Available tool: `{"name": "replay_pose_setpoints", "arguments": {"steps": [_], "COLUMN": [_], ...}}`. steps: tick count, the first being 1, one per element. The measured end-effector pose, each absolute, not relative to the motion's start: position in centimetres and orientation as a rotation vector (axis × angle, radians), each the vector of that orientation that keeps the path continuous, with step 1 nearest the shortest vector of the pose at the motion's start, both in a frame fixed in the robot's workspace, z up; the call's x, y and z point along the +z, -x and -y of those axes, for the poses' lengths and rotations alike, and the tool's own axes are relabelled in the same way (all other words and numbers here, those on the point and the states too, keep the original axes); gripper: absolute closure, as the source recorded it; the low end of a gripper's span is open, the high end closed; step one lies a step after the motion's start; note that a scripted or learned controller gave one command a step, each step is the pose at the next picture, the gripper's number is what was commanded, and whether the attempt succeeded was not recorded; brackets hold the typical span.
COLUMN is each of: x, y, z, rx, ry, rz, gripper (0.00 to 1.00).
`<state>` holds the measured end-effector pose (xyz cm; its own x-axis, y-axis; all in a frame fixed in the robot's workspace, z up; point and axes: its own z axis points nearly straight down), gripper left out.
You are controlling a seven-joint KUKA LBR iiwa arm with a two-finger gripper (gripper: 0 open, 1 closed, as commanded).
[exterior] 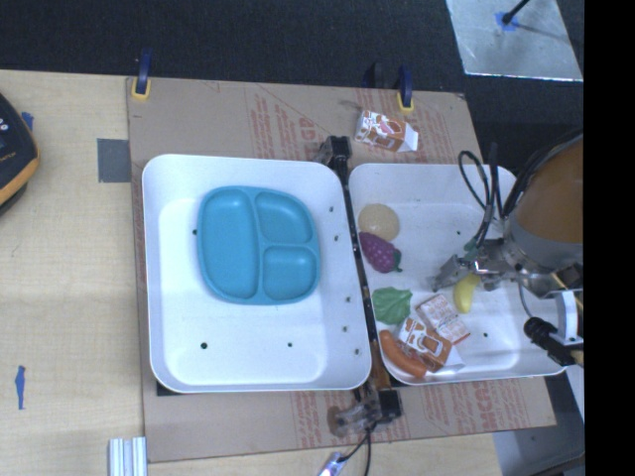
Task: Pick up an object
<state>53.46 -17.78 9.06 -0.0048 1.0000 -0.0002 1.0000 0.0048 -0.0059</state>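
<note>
The right bin (437,184) holds a beige round piece (378,220), a purple grape bunch (380,253), a green leafy piece (392,303), a red-and-white sachet (437,327), an orange sausage (400,357) and a small yellow piece (463,294). My gripper (468,270) is low in this bin, just above the yellow piece and right of the grapes. Whether it touches the yellow piece is unclear.
The left bin (179,355) carries a blue divided plate (259,244). A second sachet (387,132) lies on the cardboard behind the bins. Black cables (481,191) hang over the right bin's far side. A yellow-black device (14,152) sits at the bench's left edge.
</note>
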Motion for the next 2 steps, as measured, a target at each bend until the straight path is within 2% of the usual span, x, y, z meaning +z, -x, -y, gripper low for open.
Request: {"name": "replay_pose_setpoints", "arguments": {"steps": [1, 2], "x": [10.1, 17.0], "y": [-53.5, -55.4], "z": [17.9, 9.7], "rx": [0.009, 0.004], "ry": [2.209, 2.211], "rz": [2.23, 2.229], "gripper": [1.0, 1.0]}}
